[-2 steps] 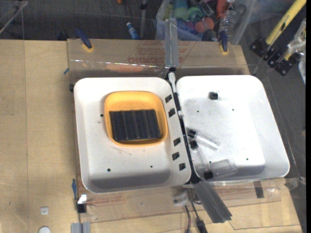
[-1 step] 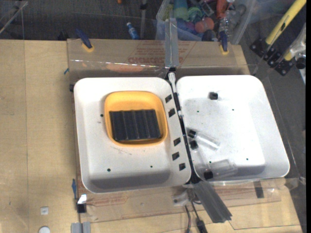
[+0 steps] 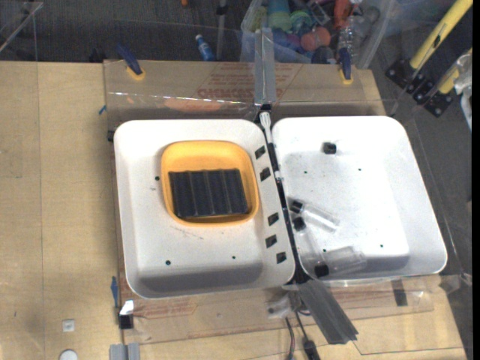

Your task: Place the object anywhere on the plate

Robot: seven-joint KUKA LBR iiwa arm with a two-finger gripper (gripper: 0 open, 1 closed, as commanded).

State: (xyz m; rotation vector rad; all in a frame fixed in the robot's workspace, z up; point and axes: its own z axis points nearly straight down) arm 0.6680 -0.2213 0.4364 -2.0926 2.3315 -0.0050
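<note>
A yellow-orange plate [image 3: 206, 153] with rounded corners sits in the left white bin [image 3: 139, 208]. A black, ribbed, rectangular object [image 3: 208, 193] lies flat on the plate and covers its middle and front. The object's front edge reaches the plate's front rim.
The right white bin [image 3: 382, 201] holds a small black piece [image 3: 328, 148] near its back. Two clear plastic bits [image 3: 319, 218] [image 3: 343, 258] lie by its left front. Black tabs line the seam between the bins [image 3: 271, 201]. A clear box of coloured toys [image 3: 315, 13] stands behind the bench.
</note>
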